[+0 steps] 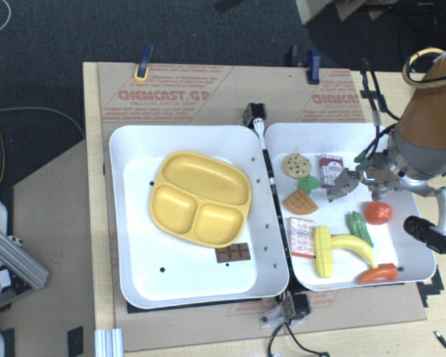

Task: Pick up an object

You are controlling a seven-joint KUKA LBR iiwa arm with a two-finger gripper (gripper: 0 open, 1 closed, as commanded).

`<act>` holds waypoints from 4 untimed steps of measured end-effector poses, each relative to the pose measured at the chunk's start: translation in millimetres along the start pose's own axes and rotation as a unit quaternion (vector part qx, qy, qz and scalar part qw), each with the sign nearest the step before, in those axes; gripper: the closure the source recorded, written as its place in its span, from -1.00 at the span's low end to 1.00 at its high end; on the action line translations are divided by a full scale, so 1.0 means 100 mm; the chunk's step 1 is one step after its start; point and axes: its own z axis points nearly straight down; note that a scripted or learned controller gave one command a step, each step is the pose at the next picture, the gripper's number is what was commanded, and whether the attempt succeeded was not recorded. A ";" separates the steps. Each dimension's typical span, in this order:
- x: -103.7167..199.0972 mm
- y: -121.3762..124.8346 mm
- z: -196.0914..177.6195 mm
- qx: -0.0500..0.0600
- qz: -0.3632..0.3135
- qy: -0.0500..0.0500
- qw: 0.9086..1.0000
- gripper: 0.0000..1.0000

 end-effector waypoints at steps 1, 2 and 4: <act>0.00 0.03 -0.07 -0.007 -0.001 -0.001 1.000 -1.00; -0.01 0.03 0.55 -0.005 -0.001 0.000 1.000 -1.00; -0.01 0.04 0.95 -0.008 0.000 -0.001 1.000 1.00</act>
